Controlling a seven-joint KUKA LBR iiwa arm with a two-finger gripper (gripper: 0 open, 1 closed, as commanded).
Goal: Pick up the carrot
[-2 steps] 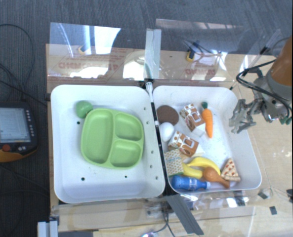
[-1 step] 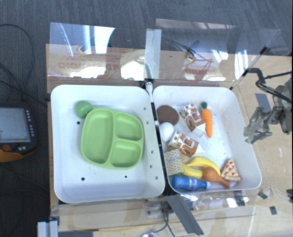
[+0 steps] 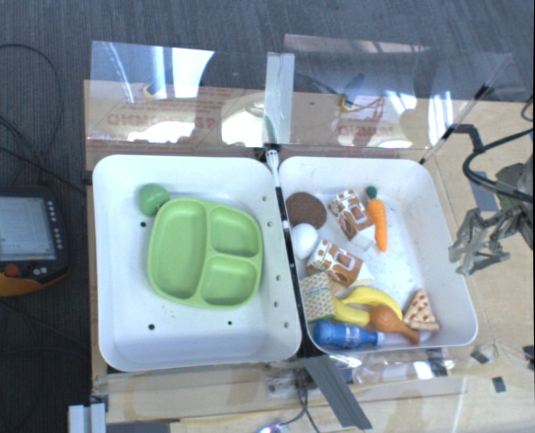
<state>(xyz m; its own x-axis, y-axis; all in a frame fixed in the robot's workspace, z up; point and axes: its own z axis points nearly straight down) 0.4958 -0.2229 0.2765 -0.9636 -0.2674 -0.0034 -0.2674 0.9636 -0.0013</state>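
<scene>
The carrot [image 3: 378, 224] is orange with a small green top and lies lengthwise in the upper middle of the right white bin [image 3: 437, 207]. It rests just right of a wrapped snack [image 3: 350, 213], with bare bin floor on its right. My gripper [image 3: 479, 244] hangs over the right bin's right rim, well to the right of the carrot and slightly below it in the view. Its fingers [image 3: 463, 240] are spread open with nothing between them.
The right bin also holds a brown disc [image 3: 306, 209], white egg [image 3: 304, 239], second wrapped snack [image 3: 336, 261], banana [image 3: 366, 300], blue bottle [image 3: 344, 336] and pizza slice [image 3: 420, 310]. The left bin [image 3: 123, 332] holds a green divided plate [image 3: 206, 251] and a green ball [image 3: 153, 198].
</scene>
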